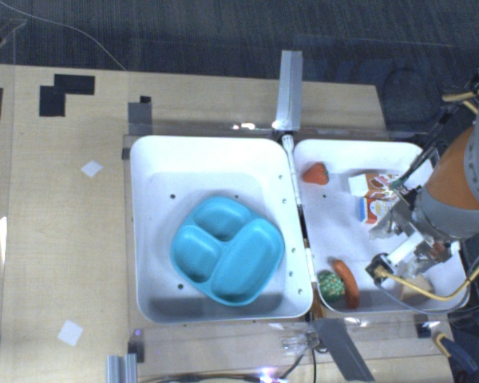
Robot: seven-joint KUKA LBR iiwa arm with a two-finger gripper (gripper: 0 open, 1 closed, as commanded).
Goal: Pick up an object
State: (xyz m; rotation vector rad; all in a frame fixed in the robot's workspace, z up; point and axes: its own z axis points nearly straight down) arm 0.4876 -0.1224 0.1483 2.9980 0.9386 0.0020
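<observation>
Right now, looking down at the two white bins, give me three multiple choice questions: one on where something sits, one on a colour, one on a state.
1. Where is the blue three-compartment plastic plate?
A. left bin
B. right bin
C. on the bench

2. What colour is the strawberry-shaped toy at the right bin's top-left corner?
A. yellow
B. red
C. purple

3. How does the plate lie?
A. flat, open side up
B. flipped over
C. standing on edge

Answers:
1 A, the blue three-compartment plastic plate rests in the left bin.
2 B, the strawberry-shaped toy in the right bin is red.
3 A, its three hollows face the camera.
</observation>
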